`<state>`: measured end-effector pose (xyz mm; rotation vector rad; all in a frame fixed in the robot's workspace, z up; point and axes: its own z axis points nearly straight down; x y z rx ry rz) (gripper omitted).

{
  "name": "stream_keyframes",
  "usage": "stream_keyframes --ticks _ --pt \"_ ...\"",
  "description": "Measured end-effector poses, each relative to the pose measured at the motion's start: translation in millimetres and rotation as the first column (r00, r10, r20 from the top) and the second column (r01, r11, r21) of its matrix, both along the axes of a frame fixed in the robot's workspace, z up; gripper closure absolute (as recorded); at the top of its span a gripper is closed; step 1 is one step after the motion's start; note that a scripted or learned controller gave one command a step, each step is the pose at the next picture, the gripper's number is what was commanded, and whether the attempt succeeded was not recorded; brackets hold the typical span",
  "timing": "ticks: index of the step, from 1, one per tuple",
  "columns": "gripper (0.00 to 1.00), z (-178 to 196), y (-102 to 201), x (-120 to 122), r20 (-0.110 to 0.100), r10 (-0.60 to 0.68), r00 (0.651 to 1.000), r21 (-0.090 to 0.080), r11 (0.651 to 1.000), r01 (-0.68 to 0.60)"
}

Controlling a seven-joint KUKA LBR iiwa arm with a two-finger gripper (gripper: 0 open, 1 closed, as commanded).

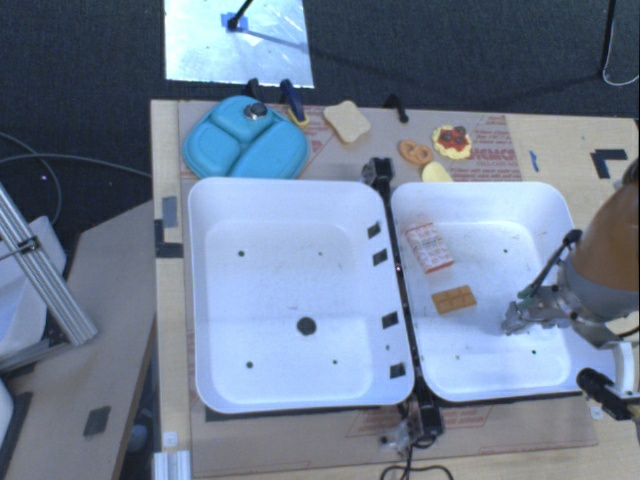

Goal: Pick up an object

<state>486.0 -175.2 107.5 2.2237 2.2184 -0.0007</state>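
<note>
White right bin (540, 200) holds a red-white packet (428, 247) at its upper left and an orange cracker (454, 299) just below it. Gripper (522, 315) sits low at the bin's right side, well apart from both; finger state: can't tell. Left bin (230, 208) has one dark disc (306, 325).

even overhead light, white bins (290, 208) bright, foil sheet (237, 26) glaring, slight overall softness
</note>
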Motion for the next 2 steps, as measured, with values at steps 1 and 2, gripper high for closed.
stream_keyframes --ticks 1,2 --pt "1.00 123.0 76.8 3.5 0.013 0.015 1.000 0.001 1.000 -0.015" --pt "1.00 65.7 69.9 -0.1 -0.003 0.003 1.000 0.001 1.000 -0.003"
